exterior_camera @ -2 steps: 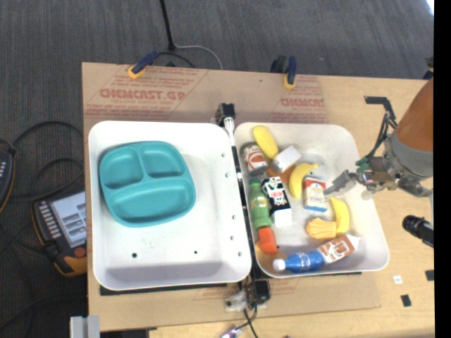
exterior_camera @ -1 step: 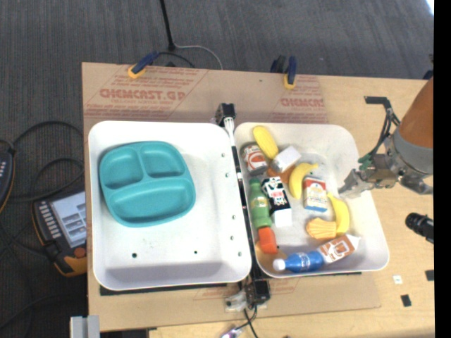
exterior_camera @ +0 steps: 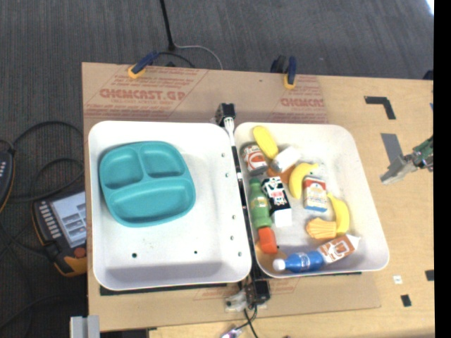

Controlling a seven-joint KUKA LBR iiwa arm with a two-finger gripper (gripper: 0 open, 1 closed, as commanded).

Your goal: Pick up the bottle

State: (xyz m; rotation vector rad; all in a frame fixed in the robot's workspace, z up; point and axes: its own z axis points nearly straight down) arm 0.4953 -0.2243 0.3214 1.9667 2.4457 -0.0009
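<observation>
**Desk:** What am I looking at, biggest things first?

**Operator:** From my remote station I see a brown bench [exterior_camera: 394,259] carrying two shallow white bins side by side. The left bin [exterior_camera: 169,259] holds a teal divided tray [exterior_camera: 146,182], lying flat toward the bin's rear left. The right bin [exterior_camera: 363,189] is crowded with toy groceries.

**Desk:** And the bottle?

**Operator:** The bottle [exterior_camera: 301,262], blue with a white cap, lies on its side at the near edge of the right bin, cap pointing left. An orange-and-white carton [exterior_camera: 338,247] lies just beside it on the right, and an orange piece [exterior_camera: 267,239] sits just above its cap end. Further back I see a yellow banana [exterior_camera: 341,214], a second yellow banana [exterior_camera: 298,174], a green piece [exterior_camera: 260,208] along the bin's left wall, and a black-and-white carton [exterior_camera: 275,191].

**Desk:** Where is the arm?

**Operator:** At the far right edge, over bare bench, well apart from the bottle. The gripper [exterior_camera: 397,170] hangs outside the right bin, beyond its right wall. It carries nothing. It is too small and blurred for me to tell how wide its fingers stand.
</observation>
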